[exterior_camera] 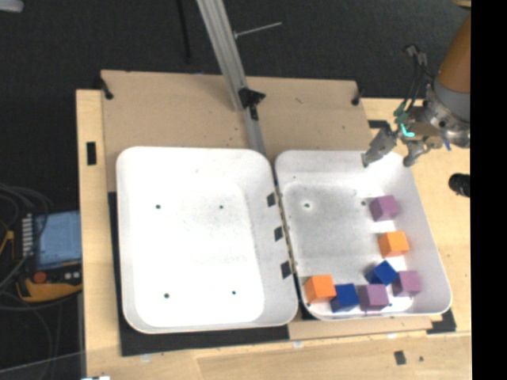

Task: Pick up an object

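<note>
Look at your camera view: the arm (454, 62) comes in from the upper right, its wrist tilted down toward the far right corner of the right bin (333, 212). The gripper (394, 151) hangs over that corner with its two fingers spread apart, nothing between them. Your blocks sit well below it: a purple block (384, 207), an orange block (394, 243), and more along the near wall.
</note>
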`<state>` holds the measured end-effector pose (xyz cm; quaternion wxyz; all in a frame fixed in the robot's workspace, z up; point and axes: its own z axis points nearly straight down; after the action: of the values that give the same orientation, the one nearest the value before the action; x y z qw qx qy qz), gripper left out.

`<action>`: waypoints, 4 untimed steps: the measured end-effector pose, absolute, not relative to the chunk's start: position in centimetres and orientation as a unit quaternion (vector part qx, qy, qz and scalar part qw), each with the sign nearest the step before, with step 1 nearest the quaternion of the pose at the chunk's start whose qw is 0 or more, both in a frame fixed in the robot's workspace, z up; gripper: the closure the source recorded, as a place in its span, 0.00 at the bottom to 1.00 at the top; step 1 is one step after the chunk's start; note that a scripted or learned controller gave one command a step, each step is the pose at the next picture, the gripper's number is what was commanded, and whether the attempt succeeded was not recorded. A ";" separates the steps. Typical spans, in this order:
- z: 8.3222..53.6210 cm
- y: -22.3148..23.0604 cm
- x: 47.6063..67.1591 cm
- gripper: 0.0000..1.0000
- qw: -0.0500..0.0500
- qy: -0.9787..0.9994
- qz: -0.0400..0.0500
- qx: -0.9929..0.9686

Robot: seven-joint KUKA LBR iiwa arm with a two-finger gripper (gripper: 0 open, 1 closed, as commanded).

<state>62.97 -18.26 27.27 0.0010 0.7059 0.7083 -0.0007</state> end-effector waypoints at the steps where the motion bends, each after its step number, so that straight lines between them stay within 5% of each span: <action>1: 21.1 -18.1 62.6 0.00 -0.001 0.707 -0.002 0.707; 3: 9.9 -18.8 63.7 0.00 0.000 0.706 -0.001 0.708; 4: 11.4 -19.0 63.8 1.00 0.004 0.706 0.001 0.708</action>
<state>63.85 -18.97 11.36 0.0037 0.7084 0.7058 0.0012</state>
